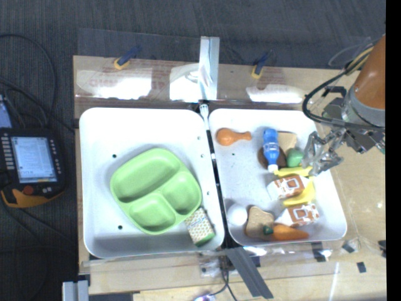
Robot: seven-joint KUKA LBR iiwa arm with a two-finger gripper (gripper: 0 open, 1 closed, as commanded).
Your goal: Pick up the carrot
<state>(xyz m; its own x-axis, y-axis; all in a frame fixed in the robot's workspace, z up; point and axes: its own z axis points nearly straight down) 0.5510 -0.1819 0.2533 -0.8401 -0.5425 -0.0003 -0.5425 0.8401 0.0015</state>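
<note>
Gripper (321,158) over right bin's (235,174) far edge, fingers apart, holding nothing. Carrot (288,233) at bin's near wall beside bread (258,219), well apart from gripper, likely needing a reach down.

The grey arm (366,102) reaches in from the right, orange band uppermost. Its gripper (321,154) points down and leftward, fingers spread apart.

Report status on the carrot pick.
Pincer over right bin's far edge, off target. Carrot at near wall, ungrasped. Bread slice touching its left end.
</note>
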